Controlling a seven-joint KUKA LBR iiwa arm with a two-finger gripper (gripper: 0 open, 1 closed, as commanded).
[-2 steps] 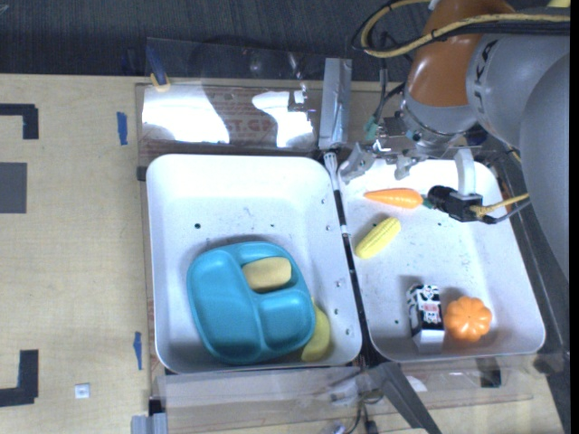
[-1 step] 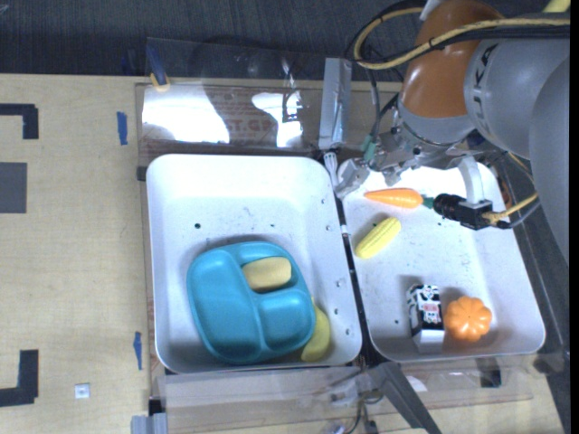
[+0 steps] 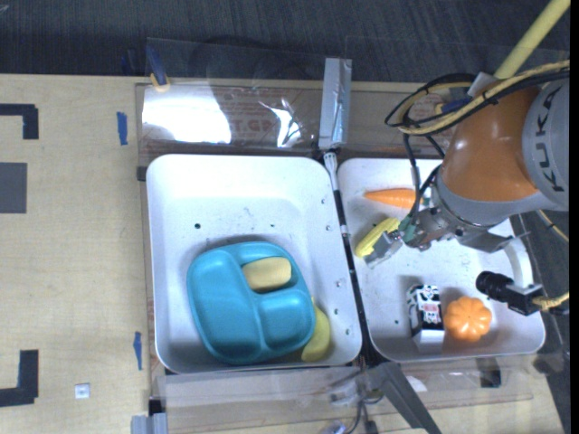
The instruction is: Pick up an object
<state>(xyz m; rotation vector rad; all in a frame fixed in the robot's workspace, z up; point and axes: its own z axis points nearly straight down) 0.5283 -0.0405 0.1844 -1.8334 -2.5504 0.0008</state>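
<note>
In the right bin (image 3: 470, 342), my gripper (image 3: 393, 241) is low at the left side, right against a small yellow object (image 3: 373, 240) that lies near the wall between the bins. An orange carrot (image 3: 391, 198) lies just behind the gripper. Toward the front of the bin are a black-and-white toy cow (image 3: 424, 307) and a small orange pumpkin (image 3: 467, 319), side by side. The arm's orange band and grey wrist (image 3: 488, 165) cover the bin's back right.
The left bin (image 3: 226, 183) holds a blue divided plate (image 3: 249, 306) with a yellow piece (image 3: 269, 273) in one compartment. Another yellow piece (image 3: 318, 333) is wedged at the plate's right edge. A black part (image 3: 503, 289) and cables hang at the right bin's right side.
</note>
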